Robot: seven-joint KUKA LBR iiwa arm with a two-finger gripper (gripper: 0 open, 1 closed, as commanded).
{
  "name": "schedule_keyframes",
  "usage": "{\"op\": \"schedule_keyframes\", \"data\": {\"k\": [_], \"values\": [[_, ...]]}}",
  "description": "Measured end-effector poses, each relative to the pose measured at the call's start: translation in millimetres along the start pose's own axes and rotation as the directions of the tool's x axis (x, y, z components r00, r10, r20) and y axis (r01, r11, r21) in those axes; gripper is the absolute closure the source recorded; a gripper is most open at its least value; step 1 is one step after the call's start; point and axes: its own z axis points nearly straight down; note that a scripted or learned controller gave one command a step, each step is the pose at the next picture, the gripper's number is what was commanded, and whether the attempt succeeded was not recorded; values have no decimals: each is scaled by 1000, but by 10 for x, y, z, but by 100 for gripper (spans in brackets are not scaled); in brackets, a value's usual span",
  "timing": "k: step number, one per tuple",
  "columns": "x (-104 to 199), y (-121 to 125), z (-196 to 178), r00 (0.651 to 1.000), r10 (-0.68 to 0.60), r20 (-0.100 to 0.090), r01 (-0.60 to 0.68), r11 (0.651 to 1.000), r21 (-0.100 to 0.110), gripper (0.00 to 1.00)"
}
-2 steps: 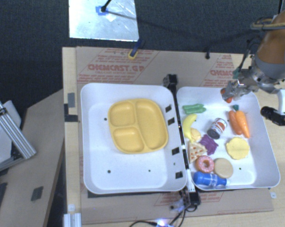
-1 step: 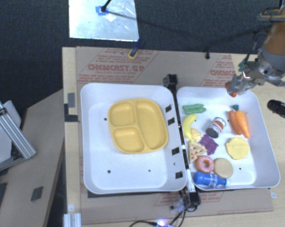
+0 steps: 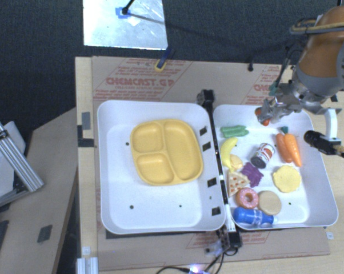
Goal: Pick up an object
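Plastic toy food fills our right bin (image 3: 326, 207); a tapered orange carrot (image 3: 288, 147) lies just below the end effector (image 3: 267, 112), whose grip state we cannot tell.

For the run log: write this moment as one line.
gripper over right bin far edge | small red object at its tip, grasp unclear | carrot untouched

High slanted view over both bins (image 3: 160, 108)

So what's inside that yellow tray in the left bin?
The yellow tray has three compartments, and all three look bare, with no food in them. It lies flat in the left bin, covering the bin floor beneath it, so whatever is under the tray can't be seen.
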Motion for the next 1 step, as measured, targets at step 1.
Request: {"op": "schedule_keyframes", "data": {"k": [1], "values": [[569,-159,62,1000,1,1,-1,1000,0,100]]}}
